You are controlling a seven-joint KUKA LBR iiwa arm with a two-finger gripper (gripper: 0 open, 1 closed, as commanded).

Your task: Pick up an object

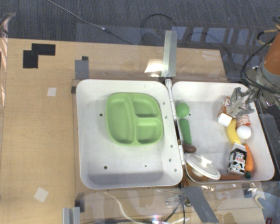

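Observation:
My gripper (pixel 236 104) hangs over the far right part of the right bin (pixel 203 107), on the grey arm with the orange band (pixel 276 59). Right beneath and beside it lie an orange-red packet (pixel 223 109) and a white cube (pixel 224 120). Just in front of them are a yellow banana (pixel 232 132) and a white egg (pixel 244 132). Nearer the front lie a cow-patterned carton (pixel 237 158) and an orange carrot (pixel 249 158). I see nothing lifted off the bin floor.
The left bin (pixel 91 162) holds a green divided plate (pixel 133 118). Along the right bin's left wall lie a green ball (pixel 182 109), a green cucumber (pixel 185 131) and a brown piece (pixel 190 148). A lidded bowl (pixel 202 166) sits at the front.

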